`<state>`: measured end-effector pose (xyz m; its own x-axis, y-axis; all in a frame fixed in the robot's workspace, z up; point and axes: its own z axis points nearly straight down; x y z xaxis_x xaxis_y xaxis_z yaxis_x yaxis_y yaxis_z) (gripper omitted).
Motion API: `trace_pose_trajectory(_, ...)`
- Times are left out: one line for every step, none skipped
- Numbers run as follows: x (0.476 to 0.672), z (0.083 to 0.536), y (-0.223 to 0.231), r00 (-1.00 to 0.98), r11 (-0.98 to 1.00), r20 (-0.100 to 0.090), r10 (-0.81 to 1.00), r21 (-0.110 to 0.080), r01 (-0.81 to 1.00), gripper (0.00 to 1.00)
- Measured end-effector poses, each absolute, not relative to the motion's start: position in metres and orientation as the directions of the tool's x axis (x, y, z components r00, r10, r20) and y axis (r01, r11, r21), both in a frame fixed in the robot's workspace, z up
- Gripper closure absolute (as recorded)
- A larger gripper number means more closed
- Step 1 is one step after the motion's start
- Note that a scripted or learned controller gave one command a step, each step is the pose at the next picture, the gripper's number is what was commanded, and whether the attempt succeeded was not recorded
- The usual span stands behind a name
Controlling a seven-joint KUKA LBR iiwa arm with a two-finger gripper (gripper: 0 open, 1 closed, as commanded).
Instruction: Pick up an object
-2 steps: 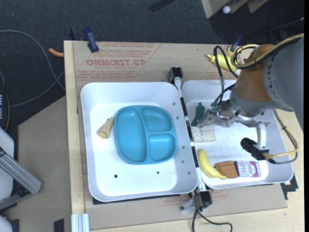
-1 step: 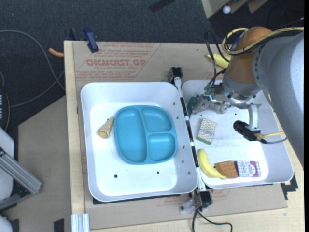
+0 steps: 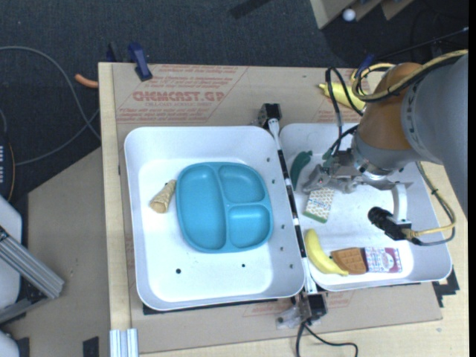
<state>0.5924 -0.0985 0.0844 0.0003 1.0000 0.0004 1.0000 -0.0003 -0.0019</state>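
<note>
Yellow banana (image 3: 321,253) lies nearest us in the right bin (image 3: 435,262), touching a cracker pack (image 3: 370,259). Farther in, we see the gripper (image 3: 331,177) low over a checkered packet (image 3: 320,204), beside a green piece (image 3: 300,166); its fingers we cannot tell. Left bin (image 3: 149,274) holds a blue tray (image 3: 222,205) and cone (image 3: 163,195).
</note>
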Motion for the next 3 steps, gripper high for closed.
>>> trace_pose_trajectory(0.593,0.095,-0.098,0.000,0.000,0.000,1.000,0.000,1.000,1.00)
trace_pose_trajectory(0.593,0.094,-0.098,0.000,0.000,0.000,1.000,-0.001,1.000,0.00)
trace_pose_trajectory(0.548,0.085,-0.098,0.001,-0.001,0.001,1.000,-0.001,1.000,0.00)
